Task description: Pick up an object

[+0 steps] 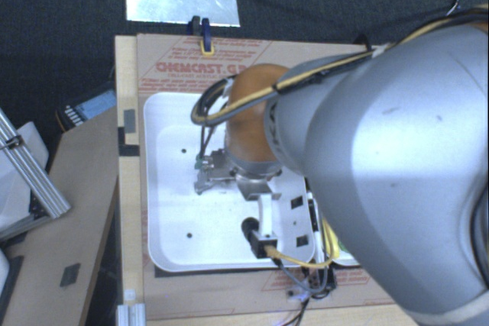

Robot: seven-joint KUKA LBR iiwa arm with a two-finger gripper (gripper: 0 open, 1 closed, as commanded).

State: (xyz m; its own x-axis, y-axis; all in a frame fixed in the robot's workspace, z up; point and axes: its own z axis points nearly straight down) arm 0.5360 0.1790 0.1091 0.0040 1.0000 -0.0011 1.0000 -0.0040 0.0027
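- At centre frame, over the shallow white plastic bin [164, 164] — the grey arm with its orange band [248, 114] reaches in from the right, wrist pointing down into the tray.
- The two-finger gripper [205, 179] hangs just above the bin floor, left of the wrist; whether it is parted or closed cannot be told.
- No object to pick is discernible; the bare floor to the left shows only small dark dots. Any target probably lies under the arm.
- The second bin — lower right — is largely covered by the arm's grey bulk.
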